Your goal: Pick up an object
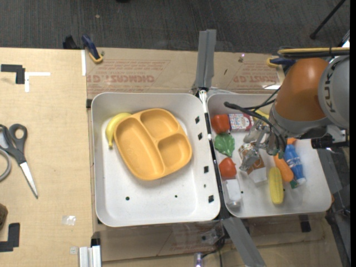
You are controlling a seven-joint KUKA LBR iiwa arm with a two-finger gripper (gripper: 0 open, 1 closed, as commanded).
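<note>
Here, small brown-and-silver packet [253,161]

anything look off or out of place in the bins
One thing: in the left bin, a banana lies wedged under the edge of the orange divided plate, so the plate seems to rest partly on it. The right bin is a loose jumble of small items, but nothing looks spilled or broken.

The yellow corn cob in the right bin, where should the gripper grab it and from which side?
Probably mid-length on the corn cob, coming straight down with the fingers closing across its narrow width. It lies flat and runs roughly top to bottom in the right bin, close beside an orange carrot, so the lower half looks freer.
</note>
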